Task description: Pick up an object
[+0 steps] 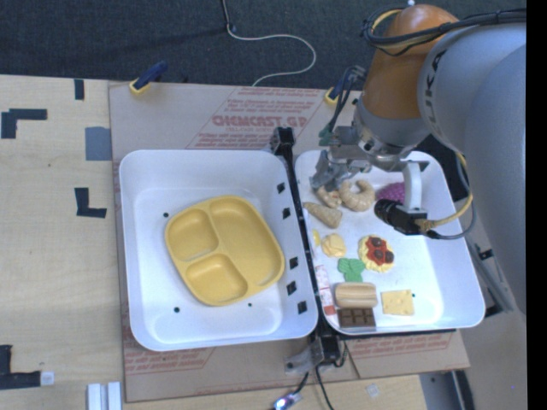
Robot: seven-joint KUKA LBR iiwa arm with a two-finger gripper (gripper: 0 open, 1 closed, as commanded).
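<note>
My gripper (pixel 332 178) hangs over the back left part of the right bin (pixel 457 267), just above a tan croissant-shaped piece (pixel 356 196) and a beige potato-like piece (pixel 323 215). Nothing shows between its fingers. Further forward in that bin lie a small pizza slice (pixel 377 253), a green leafy piece (pixel 350 269), a pale yellow piece (pixel 332 245), a hot dog bun (pixel 355 295), a chocolate bar (pixel 356 317), a cheese square (pixel 397 302) and a purple grape bunch (pixel 391 191).
The left bin (pixel 141 229) holds a yellow divided tray (pixel 224 248). A black divider (pixel 293 220) runs between the bins. The arm's orange band (pixel 402 67) and grey body loom over the right bin's back and right side.
</note>
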